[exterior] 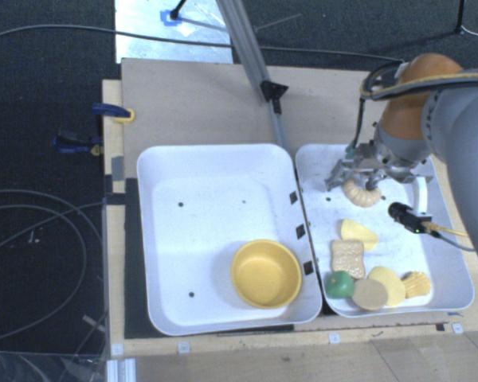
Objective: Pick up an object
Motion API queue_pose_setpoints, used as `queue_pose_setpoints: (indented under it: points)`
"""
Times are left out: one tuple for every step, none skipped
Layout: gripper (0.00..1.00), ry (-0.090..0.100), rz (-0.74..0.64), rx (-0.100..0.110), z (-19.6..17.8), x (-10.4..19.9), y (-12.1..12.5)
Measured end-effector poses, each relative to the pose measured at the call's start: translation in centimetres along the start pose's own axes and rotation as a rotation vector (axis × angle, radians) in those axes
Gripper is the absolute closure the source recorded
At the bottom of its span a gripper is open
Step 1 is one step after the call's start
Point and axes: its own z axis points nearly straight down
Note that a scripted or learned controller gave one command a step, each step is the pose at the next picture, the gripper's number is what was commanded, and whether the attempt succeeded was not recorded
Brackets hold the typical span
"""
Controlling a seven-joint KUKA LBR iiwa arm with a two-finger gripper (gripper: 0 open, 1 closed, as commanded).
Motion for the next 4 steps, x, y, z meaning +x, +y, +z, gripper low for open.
queue_pose_setpoints:
  points:
    - [1.00,-0.002,-0.001,-0.011,-1.6,0.0,0.3]
    - [1.00,-0.001,-0.005,-0.012,-7.9,0.6,0.7]
    - [1.00,-0.002,-0.002,-0.012,-13.9,-0.2,0.5]
    - [1.00,-0.001,-0.004,-0.009,-17.0,-0.2,0.7]
